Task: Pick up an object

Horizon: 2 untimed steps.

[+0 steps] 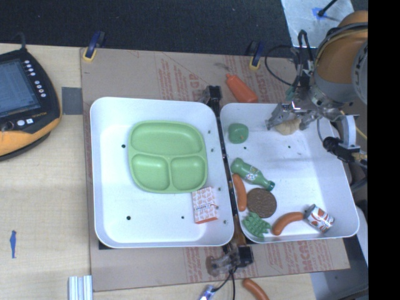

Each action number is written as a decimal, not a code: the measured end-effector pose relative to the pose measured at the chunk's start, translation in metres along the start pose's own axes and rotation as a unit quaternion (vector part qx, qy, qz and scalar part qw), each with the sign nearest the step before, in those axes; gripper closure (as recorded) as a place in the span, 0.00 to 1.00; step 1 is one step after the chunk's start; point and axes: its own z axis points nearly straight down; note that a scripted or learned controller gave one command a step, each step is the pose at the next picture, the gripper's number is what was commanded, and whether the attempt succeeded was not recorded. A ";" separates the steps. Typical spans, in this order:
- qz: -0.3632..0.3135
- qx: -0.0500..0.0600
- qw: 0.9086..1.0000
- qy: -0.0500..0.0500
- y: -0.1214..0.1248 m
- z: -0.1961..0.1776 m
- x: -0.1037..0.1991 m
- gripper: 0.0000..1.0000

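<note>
Front edge of the bench: an orange toy sausage (255, 287) lies on the brown board (156, 64) just past the bins, beside a black clamp with wires (230, 259).
Left bin (109, 167): holds a green divided plate (167, 156), three compartments, flat and upright, near the middle of the bin. A small red-and-white packet (205, 205) lies just off the plate's near right corner, touching or nearly touching it.
Right bin (334, 174): most of the small things are here.
Near corner of right bin: a red-and-white can (319, 218) on its side, with an orange sausage (287, 222) curving up to it; I cannot tell if they touch.
Middle of right bin: a brown round patty (261, 202), a green leafy piece (255, 224) just below it, a green bottle (251, 172) lying tilted above it, and another orange sausage (239, 192) along the bin's left wall.
Far left of right bin: a green round lid-like piece (237, 132), apart from the rest.
Gripper (291, 119): low over the far side of the right bin, fingers spread moderately, astride a pale beige lump (287, 127). Whether the fingers actually press it, I cannot tell from here; it seems to sit on the bin floor.
Arm (340, 58): grey with its orange band, coming in from the right.
Beyond the bins: an orange carrot-like toy (240, 89) on the board by the far rim.
Far left: a teach pendant (25, 102) on the wooden bench.
</note>
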 end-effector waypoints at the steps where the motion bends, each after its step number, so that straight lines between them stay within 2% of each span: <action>1: -0.001 0.000 1.000 0.000 0.000 -0.011 -0.001 1.00; 2: -0.003 -0.001 1.000 0.000 -0.034 -0.045 0.089 1.00</action>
